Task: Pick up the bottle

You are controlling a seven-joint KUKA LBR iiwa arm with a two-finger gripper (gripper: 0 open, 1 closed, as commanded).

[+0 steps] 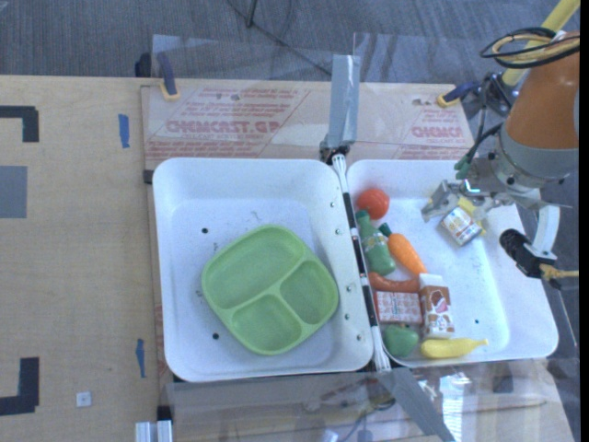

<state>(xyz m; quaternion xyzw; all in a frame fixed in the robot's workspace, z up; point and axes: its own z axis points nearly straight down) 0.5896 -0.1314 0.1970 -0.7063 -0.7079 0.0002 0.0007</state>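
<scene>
The bottle is green with a dark cap and lies along the left wall of the right bin, just below a red tomato. My gripper hangs over the upper right part of that bin, well to the right of the bottle. Its fingers are spread open. A small can with a pale label sits tilted right beneath the fingertips; the fingers do not close on it.
An orange carrot lies against the bottle's right side. Below it are a red carton, a juice box, a green pepper and a banana. The left bin holds a green divided plate.
</scene>
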